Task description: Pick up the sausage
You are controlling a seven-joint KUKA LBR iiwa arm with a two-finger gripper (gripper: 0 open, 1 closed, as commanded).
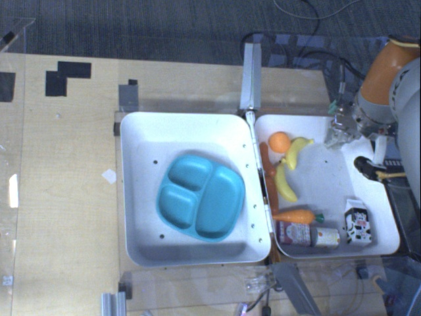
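Note:
The sausage (266, 171) is a long reddish-brown stick lying along the left wall of the right bin (329, 170), running front to back. It lies just left of a banana (287, 176) and an orange ball (279, 141). My gripper (338, 134) hangs over the back right part of the same bin, well to the right of the sausage and apart from every item. Nothing shows in its grasp.
A carrot (294, 216), a dark can on its side (308, 235) and a small cow-print carton (357, 225) lie along the right bin's front. The left bin (138, 176) holds a blue divided plate (201, 197). A metal divider post (249, 78) stands behind the bins.

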